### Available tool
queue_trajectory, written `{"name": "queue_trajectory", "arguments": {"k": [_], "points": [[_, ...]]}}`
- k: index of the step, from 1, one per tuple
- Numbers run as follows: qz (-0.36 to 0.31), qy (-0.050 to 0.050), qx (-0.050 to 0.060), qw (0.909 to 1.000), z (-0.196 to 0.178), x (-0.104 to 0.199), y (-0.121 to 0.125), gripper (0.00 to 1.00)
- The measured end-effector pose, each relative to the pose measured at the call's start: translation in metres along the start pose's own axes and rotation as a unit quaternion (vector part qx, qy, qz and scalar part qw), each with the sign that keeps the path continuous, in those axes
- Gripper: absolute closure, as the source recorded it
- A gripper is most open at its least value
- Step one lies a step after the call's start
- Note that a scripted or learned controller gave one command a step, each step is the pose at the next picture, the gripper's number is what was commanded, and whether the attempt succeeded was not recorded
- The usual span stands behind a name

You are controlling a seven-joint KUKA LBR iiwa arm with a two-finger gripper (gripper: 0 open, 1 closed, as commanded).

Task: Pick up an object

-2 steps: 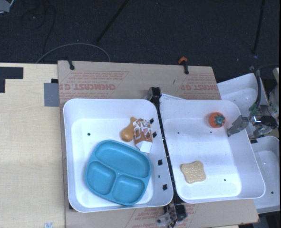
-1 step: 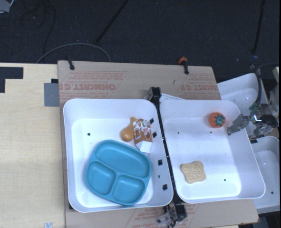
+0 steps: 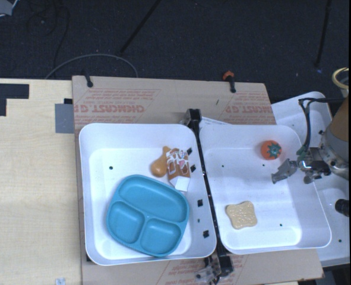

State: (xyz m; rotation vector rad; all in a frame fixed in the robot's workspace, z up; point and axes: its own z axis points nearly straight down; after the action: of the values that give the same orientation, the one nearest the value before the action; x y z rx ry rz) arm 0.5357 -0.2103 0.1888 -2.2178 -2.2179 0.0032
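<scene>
The right bin [image 3: 309,233] holds an orange ball-shaped toy with a green top [image 3: 270,150] near its far right corner. A tan toast-shaped piece [image 3: 242,215] lies near its front left. My gripper [image 3: 295,174] hangs over the right side of this bin, just below and to the right of the orange toy. Its fingers are spread and nothing sits between them. The left bin [image 3: 95,159] holds a blue divided plate [image 3: 146,215], an orange-brown toy [image 3: 160,165] and a brown and white patterned piece [image 3: 178,162].
A black divider [image 3: 202,183] runs between the two bins. A small white block [image 3: 182,184] lies at the blue plate's far edge. Cables and the arm's body [image 3: 335,141] crowd the right bin's right rim. Cardboard [image 3: 163,103] lies under the bins.
</scene>
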Motion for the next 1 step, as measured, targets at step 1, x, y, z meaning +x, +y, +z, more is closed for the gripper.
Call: {"name": "queue_trajectory", "arguments": {"k": [1], "points": [[0.0, 0.0, 0.001, 1.0, 0.0433, 0.0005, -0.0022, 0.0]]}}
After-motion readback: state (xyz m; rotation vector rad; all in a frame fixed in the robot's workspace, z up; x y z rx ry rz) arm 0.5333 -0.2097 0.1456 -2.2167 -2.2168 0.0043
